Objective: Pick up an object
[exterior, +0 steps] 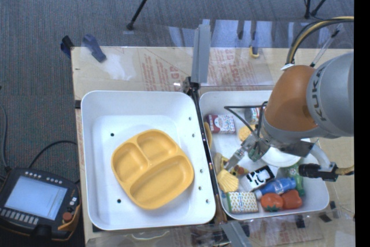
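The arm (306, 104) reaches over the right bin (231, 96). The left bin (92, 124) holds a yellow divided plate (152, 168). The gripper (234, 162) hangs low above a yellow wedge (227, 181) among the clutter; nothing sits between its fingers. Near the front lie a blue bottle (276, 187) and a tomato (270, 201).

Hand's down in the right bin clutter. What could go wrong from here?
1. Crowding: the hand sits low in the right bin among tightly packed items, so it may close on two at once or grab nothing.
2. Knock-on: the yellow waffle-like piece and the small patterned box lie just below it; a descent could shove them instead of gripping.
3. Wall: the hand is close to the bin's left wall, so a nudged item may jam there.
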Tool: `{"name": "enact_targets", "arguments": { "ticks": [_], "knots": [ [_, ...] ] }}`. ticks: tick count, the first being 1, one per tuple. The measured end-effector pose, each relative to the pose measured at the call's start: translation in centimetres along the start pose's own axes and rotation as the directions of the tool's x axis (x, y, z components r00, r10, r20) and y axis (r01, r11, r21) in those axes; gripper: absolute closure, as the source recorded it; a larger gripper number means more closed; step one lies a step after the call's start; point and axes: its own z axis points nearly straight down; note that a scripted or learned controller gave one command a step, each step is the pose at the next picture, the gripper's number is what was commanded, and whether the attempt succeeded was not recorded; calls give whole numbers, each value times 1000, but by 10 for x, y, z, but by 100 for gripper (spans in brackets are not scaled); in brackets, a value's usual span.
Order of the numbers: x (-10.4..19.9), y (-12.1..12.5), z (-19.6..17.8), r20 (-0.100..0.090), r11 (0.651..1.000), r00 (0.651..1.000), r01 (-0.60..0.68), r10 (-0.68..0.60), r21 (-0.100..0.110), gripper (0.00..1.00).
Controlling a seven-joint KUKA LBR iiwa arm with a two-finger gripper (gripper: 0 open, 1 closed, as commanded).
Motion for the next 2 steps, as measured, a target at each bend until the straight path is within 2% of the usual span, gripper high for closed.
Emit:
{"name": "enact_targets", "arguments": {
  "ticks": [1,2],
  "knots": [
    [2,1,-9,-8,1000,1000,4,-4,1,100],
    [24,47,-150,-4,996,996,-92,92,-2,100]
  ]
}}
